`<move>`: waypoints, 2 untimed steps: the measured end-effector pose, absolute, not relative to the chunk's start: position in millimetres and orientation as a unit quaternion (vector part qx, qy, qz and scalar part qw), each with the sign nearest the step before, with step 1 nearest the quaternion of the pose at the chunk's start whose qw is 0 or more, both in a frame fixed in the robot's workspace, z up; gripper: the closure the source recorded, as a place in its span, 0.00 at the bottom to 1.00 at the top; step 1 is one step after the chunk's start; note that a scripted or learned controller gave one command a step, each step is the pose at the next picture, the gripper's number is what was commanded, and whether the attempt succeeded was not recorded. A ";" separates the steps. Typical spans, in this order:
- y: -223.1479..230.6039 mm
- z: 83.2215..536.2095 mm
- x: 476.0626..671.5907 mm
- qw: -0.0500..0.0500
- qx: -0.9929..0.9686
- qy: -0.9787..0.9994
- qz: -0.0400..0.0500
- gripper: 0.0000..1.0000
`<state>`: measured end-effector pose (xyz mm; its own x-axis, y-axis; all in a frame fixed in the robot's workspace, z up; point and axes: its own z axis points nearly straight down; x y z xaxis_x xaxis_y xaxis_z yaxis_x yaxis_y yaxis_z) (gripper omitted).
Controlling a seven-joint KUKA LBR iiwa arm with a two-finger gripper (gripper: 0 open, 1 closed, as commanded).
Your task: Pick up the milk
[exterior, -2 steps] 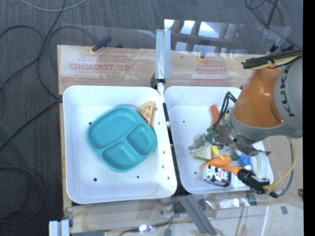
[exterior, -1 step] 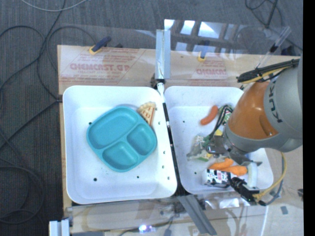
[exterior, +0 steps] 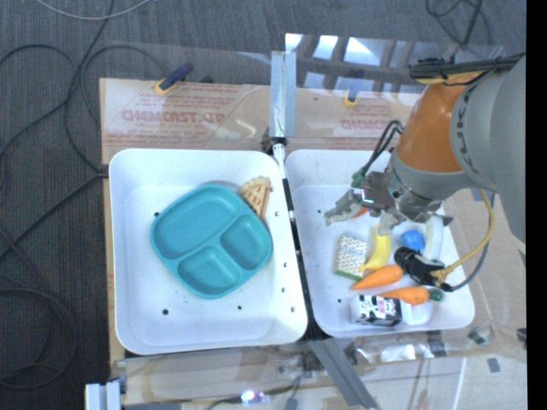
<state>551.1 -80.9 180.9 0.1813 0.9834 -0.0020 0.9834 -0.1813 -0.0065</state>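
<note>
Fingers (exterior: 346, 209) of our gripper (exterior: 363, 205) are spreading apart, holding nothing, over the right white bin (exterior: 318, 254). We are judging the small black-and-white milk carton (exterior: 378, 309) lies toward the bin's near edge, long axis crosswise.

Two bins (exterior: 128, 229), one plate (exterior: 212, 240), two carrots (exterior: 377, 278).

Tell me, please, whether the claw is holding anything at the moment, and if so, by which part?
Nothing is held. The claw hangs open above the right bin, with bare bin floor between its fingers; the milk lies apart, at the bin's near edge.
</note>
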 end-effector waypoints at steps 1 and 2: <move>-51.7 209.8 629.8 0.001 -0.771 -0.637 0.004 0.00; -104.4 133.4 577.4 0.002 -0.755 -0.655 0.004 0.00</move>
<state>577.4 -104.4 133.4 0.1412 0.9900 -0.0024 0.9899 -0.1412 -0.0085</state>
